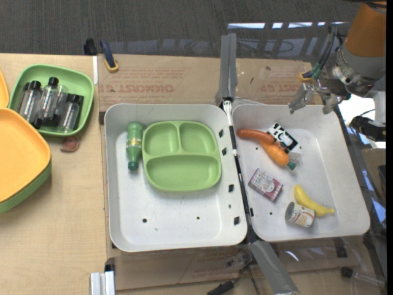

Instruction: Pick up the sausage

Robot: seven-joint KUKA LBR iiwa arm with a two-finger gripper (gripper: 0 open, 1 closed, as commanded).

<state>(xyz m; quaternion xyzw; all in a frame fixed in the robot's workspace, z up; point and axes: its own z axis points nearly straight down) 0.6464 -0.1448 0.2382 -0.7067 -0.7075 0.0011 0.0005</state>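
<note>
In the right bin (344, 226) the sausage (256, 136) lies near the top left, a reddish-orange piece slanting down into a carrot (277, 154), with a small black and white thing (284, 138) just beside it. The gripper (314, 97) hangs over that bin's top right edge, fingers spread wide with nothing between them, well apart from the sausage. Lower down sit a pink packet (265, 184), a banana (310, 201) and a can (299, 215). The left bin (116, 226) holds a green tray (182, 155) and a green bottle (133, 144).
</note>
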